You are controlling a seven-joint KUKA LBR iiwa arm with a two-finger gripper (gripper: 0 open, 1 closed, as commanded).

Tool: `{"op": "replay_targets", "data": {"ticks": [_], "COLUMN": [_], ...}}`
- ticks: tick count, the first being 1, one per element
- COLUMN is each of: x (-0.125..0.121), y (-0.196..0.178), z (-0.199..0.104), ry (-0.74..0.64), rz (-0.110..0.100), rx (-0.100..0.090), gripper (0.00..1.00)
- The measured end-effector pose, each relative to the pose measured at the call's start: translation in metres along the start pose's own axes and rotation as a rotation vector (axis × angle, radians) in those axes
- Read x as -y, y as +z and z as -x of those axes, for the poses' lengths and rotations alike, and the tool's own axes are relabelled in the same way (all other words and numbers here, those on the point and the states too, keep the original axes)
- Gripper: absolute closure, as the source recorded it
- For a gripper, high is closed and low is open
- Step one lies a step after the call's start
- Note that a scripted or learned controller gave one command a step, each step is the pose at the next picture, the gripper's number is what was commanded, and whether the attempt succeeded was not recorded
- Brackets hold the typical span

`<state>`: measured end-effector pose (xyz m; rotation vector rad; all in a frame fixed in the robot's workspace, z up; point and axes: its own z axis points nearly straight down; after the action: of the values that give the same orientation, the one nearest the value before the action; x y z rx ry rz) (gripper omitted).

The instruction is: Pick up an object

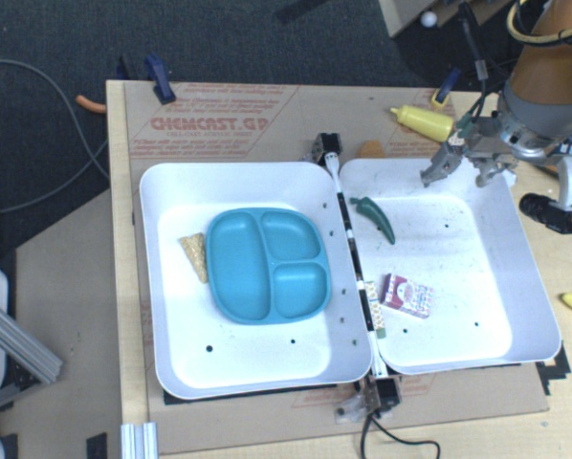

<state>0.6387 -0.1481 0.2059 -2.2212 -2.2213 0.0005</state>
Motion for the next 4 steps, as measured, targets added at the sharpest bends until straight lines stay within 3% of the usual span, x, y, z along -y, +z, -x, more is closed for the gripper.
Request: {"op": "replay_targets", "data": {"ticks": [1,2,3,4], "x": [0.013,0.012,0.012,0.027], "y": [0.117,0.106,0.106,0.122], "z": [-0.054,-0.054,-0.054,-0.056], "ry": [-0.001,0.0,0.0,0.0], "rz": [-0.002,0.002,0.002,-0.003], "rx": [-0.001,0.0,0.0,-0.001], "gripper": [0.0,1.0,0.0,0.0]}}
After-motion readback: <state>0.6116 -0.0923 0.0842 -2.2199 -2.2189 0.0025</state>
